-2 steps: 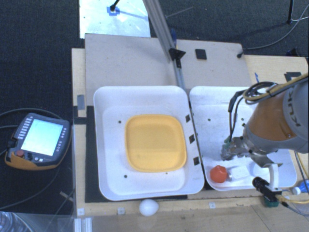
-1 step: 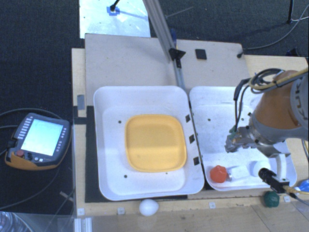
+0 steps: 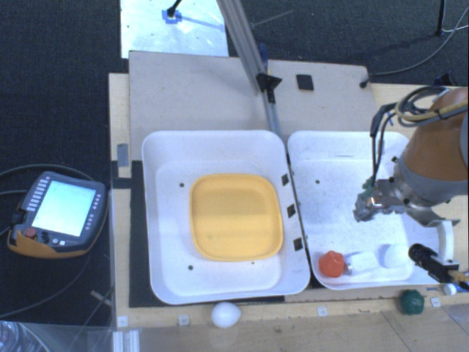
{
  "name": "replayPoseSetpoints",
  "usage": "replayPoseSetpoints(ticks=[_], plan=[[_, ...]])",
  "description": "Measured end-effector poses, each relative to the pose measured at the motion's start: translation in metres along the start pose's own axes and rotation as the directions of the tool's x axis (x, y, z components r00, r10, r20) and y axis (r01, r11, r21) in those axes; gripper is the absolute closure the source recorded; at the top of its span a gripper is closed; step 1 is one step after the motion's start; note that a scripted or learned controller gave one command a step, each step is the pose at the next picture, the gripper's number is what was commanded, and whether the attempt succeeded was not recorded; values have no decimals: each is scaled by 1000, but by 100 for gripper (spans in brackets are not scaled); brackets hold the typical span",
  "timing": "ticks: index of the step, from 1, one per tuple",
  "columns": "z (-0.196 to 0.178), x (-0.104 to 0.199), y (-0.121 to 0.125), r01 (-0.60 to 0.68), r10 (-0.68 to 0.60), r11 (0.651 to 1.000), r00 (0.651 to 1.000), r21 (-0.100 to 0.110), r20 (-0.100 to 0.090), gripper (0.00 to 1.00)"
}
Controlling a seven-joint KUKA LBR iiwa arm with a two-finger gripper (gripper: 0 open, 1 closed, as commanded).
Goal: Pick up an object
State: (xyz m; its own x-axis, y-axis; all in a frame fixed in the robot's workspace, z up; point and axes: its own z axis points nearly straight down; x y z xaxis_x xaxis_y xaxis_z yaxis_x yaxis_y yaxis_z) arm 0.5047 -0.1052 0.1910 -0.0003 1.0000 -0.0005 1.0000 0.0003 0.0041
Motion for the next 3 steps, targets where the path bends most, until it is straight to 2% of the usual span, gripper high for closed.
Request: replayPoseSetpoints(ticks=[1, 3], plan=[[-43, -3, 4, 0, 0, 1000, 1000, 0, 0, 100], [-26, 99, 48, 5, -5, 1000, 1000, 4, -2, 100]])
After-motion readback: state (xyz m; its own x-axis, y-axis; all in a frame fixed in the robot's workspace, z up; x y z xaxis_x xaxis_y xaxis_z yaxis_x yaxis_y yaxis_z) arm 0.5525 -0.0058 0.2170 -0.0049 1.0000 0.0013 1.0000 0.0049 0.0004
